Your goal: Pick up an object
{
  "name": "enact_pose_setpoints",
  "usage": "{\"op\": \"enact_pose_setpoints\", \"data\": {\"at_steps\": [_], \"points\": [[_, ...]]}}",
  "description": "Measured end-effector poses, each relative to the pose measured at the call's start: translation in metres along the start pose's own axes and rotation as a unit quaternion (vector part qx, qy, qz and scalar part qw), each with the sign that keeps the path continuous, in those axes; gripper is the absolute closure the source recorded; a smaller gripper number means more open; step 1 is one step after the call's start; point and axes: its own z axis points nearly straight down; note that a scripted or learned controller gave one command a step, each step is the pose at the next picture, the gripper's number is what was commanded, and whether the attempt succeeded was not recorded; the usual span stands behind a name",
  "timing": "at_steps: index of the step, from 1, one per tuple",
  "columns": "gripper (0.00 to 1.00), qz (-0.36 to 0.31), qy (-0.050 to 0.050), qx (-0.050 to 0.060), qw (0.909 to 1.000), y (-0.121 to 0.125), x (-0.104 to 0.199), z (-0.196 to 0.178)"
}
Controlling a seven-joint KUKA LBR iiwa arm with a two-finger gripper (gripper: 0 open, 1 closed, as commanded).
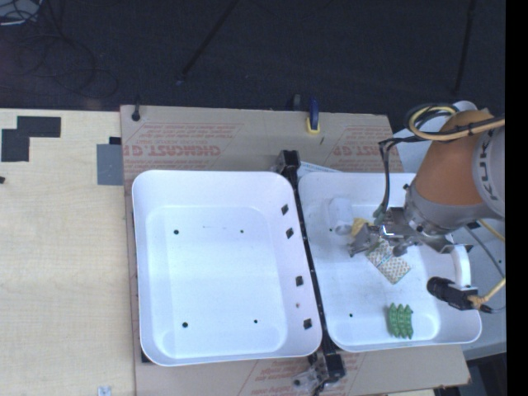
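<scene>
Studded block (400, 321) lies in right bin (462, 337) (near front), patterned packet (389, 264) behind.

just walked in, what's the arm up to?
The KUKA arm reaches in from the right over the right bin, with its pincer low among the items there. A small patterned packet lies right at the pincer; whether it's gripped isn't clear. A green ridged piece sits apart, nearer the front rim. The left bin isn't involved.

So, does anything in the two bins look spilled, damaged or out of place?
Nothing stands out. In the right bin, a green ridged object and a patterned packet lie apart, the packet beside the pincer. No spill or damage shows.
</scene>
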Motion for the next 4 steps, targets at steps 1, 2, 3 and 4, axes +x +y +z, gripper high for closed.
{"op": "enact_pose_setpoints", "data": {"at_steps": [1,2,3,4], "points": [[0.00,-0.003,-0.003,-0.012,0.9999,0.031,-0.033,-0.071],[0.00,-0.004,0.000,-0.006,1.0000,0.038,-0.017,-0.026],[0.00,-0.003,-0.001,-0.007,1.0000,0.035,-0.022,0.053],[1.00,-0.001,-0.001,-0.007,1.0000,0.035,-0.024,0.040]]}}
